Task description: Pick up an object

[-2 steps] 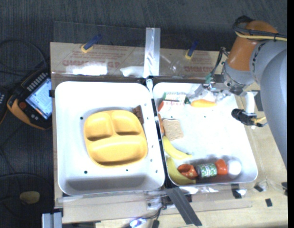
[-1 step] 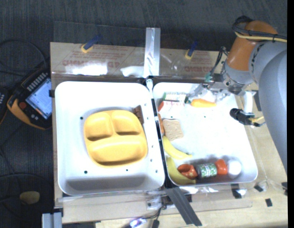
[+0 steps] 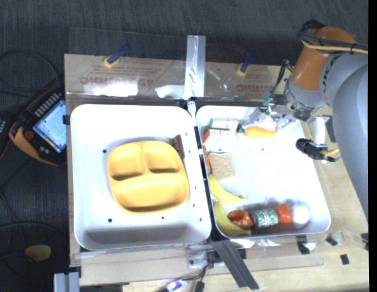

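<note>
- Two white bins sit side by side on the table point(image 3: 78, 66); the left bin point(image 3: 91, 224) holds a yellow divided tray point(image 3: 148, 175), and the right bin point(image 3: 304, 187) holds the loose things a pick could go for.
- Along the right bin's near edge lie a banana point(image 3: 223, 201) and a small bottle point(image 3: 270, 216) on its side, the bottle just beside the banana's lower end. A slice of toast point(image 3: 221, 166) lies near the wall between the bins.
- Close to the far rim of the right bin lies a small orange-yellow item point(image 3: 260, 132), too small to name surely.
- The arm comes in from the right, its orange band point(image 3: 313, 62) above the far right corner, and the hand point(image 3: 268, 112) hangs just above that orange-yellow item.
- Whether the hand is open or closed I cannot tell; the tip is too small and cluttered, and nothing can be made out held in it.
- By my reading the step in hand is the approach or the grasp itself, aimed at the orange-yellow item, with nothing yet lifted.
- Next, I judge, the hand must settle squarely over the item, close on it and rise straight up; the bin's far wall stands near, so there is little room on that side.
</note>
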You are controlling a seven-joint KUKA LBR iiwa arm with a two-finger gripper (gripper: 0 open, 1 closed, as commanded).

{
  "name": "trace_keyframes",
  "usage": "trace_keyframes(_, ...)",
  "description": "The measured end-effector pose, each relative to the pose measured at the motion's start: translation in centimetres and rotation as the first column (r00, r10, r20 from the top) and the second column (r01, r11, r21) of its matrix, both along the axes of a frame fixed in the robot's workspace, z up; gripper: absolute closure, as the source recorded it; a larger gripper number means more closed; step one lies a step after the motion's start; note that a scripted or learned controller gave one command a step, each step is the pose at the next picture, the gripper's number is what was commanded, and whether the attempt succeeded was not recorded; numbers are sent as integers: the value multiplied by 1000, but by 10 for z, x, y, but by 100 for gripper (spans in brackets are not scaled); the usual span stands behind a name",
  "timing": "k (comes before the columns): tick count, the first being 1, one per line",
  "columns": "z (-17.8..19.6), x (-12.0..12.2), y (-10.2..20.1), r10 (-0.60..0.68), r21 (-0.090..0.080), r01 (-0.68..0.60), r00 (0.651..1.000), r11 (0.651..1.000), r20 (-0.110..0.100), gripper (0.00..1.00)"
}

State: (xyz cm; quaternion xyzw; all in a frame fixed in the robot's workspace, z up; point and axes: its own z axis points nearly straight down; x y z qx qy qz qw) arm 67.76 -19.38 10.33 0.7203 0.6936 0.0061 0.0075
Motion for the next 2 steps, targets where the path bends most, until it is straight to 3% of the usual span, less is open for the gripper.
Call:
trace_keyframes(1, 0, 0, 1, 9, -3, -9, 1000, 1000, 2, 0)
trace_keyframes(2, -16, -6, 3, 42, -1, -42, 999, 999, -17, 0)
